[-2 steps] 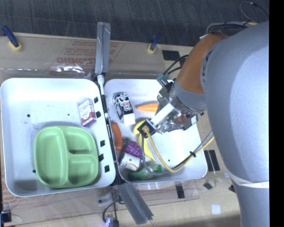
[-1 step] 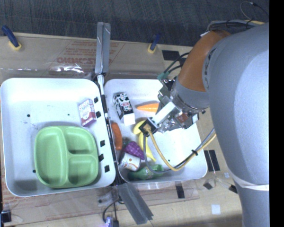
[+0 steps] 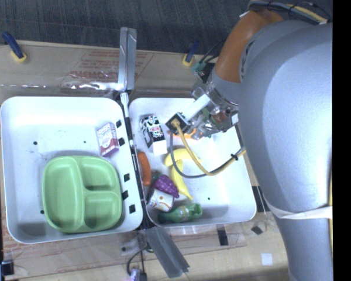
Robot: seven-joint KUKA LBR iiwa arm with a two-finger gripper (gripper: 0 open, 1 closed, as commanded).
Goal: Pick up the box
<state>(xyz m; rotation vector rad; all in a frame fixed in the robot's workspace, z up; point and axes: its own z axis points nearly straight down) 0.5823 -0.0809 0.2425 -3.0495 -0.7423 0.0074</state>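
Hovering low over the right bin (image 3: 222, 186), the gripper (image 3: 194, 126) sits toward that bin's far side, so I judge this to be the approach step, with nothing lifted yet. Two things could answer to the task's word. One is a small pink and white box (image 3: 107, 138) in the left bin (image 3: 9, 157), lying close to the dividing wall just beyond the green plate (image 3: 82, 193). The other is a black and white carton (image 3: 152, 129) in the right bin, just beside the gripper on the view's left. The carton is the nearer candidate (the pink box would mean crossing the divider). Either way, the next move calls for centring over the chosen one, squaring to its narrow sides, and coming down without nudging the carrot (image 3: 144, 167) or the banana (image 3: 178, 167) close by.

Whether the gripper is open or closed I cannot tell, as its tip is lost in the wrist hardware. Something orange shows beneath it, too little to name. The arm (image 3: 292, 98) covers the right bin's right wall and the counter (image 3: 58, 57) beyond it. At the near edge, purple grapes (image 3: 165, 185) and a green bottle (image 3: 180, 213) overlap a printed item that I cannot make out.
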